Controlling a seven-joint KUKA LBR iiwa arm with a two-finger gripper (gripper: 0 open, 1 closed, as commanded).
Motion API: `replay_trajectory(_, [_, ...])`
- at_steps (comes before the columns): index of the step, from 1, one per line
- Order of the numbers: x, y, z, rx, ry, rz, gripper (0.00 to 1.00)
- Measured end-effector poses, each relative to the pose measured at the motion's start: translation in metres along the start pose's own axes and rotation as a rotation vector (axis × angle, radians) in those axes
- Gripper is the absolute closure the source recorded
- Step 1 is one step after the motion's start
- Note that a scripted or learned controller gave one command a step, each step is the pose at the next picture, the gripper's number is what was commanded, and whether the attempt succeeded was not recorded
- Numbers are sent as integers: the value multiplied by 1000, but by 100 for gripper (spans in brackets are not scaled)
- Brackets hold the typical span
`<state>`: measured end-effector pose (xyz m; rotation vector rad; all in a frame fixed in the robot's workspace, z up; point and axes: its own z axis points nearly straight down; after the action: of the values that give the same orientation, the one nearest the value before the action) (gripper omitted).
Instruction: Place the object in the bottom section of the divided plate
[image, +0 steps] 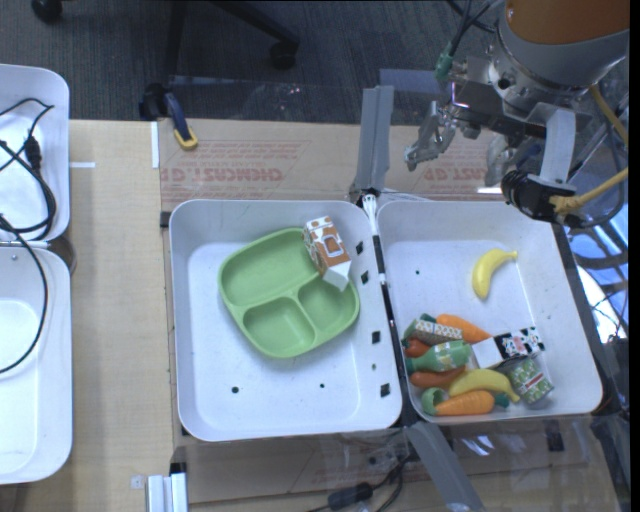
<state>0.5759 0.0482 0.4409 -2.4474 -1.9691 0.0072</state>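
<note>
A green plate (285, 300) is lying in the left bin (195, 330), set at a slant, with one long section along its upper left and two smaller sections toward its lower right. A small carton (328, 248), white with orange and brown print, is resting tilted on the plate's upper right rim, partly over the right-hand small section and leaning toward the divider between the bins. The section nearest the bottom of the view is showing only bare green.

The right bin (440, 270) is sitting just beside the left one, their walls touching along the middle. A yellow banana (489, 268) is lying alone in its upper part. In the lower part, toys are crowding together in a heap: an orange carrot (462, 327) on top, a green-wrapped item (440, 354) beneath it, a second banana (484, 381), another carrot (463, 403) at the bottom, a black-and-white carton (518, 345) and a small can (531, 381) at the right.

Above the right bin's far wall, over the brown desk (250, 160), the pincer (432, 138) is hanging from the grey arm, well apart from the carton and plate. Its fingers are appearing slightly apart with nothing between them.
</note>
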Motion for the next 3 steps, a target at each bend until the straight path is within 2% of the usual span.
replay_trajectory(1, [-11, -49, 0, 1, 0, 106, 0])
replay_trajectory(2, [-38, -92, 0, 1, 0, 142, 0])
replay_trajectory(3, [-75, -83, 62, 0, 0, 76, 0])
